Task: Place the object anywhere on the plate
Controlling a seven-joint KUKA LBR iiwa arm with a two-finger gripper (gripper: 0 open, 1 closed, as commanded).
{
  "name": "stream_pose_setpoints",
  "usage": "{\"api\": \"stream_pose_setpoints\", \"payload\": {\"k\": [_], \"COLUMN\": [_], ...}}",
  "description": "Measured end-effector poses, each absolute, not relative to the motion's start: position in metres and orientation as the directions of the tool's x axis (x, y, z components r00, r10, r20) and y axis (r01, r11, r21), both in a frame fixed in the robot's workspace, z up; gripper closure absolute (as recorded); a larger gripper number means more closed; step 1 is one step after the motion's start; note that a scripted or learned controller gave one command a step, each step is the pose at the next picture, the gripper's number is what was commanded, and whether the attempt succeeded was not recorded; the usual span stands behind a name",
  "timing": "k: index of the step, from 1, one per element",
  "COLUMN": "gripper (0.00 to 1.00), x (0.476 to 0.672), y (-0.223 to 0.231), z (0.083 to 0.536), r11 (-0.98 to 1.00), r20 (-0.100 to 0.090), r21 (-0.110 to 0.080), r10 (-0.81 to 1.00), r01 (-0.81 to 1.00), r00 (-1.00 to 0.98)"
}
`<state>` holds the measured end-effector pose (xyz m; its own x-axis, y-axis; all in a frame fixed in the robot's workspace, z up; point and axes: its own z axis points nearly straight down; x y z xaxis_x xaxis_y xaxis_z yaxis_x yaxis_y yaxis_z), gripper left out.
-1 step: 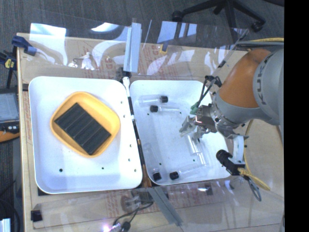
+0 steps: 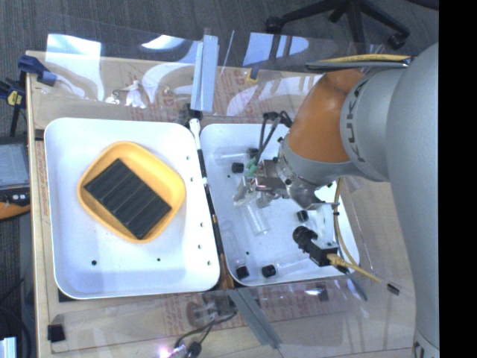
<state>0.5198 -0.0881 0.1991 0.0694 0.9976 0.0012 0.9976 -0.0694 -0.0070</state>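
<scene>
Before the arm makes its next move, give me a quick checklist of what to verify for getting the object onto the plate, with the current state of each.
1. Yellow rounded-square plate sits inside the left white bin: ok.
2. Dark ribbed rectangular mat covers the plate's middle, yellow rim free around it: ok.
3. Gripper is over the right white bin, not above the plate: not ok for placing.
4. An object held between the fingers: cannot tell; the wrist hides that spot.
5. Small dark pieces and a clear item lie loose in the right bin: ok.
6. Divider between the bins lies across the path to the plate: cannot tell clearance.
</scene>
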Motion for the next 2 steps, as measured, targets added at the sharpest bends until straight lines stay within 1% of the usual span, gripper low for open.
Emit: {"api": "stream_pose_setpoints", "payload": {"k": [1,2], "gripper": [1.00,0.00], "x": [0.5538,0.5538], "y": [-0.0253,-0.0255], "z": [0.1956,0.1957], "r11": [0.139,0.139], "r20": [0.000,0.000], "r21": [-0.004,-0.004], "r10": [0.990,0.990], "r01": [0.990,0.990], "r00": [-0.139,-0.139]}}
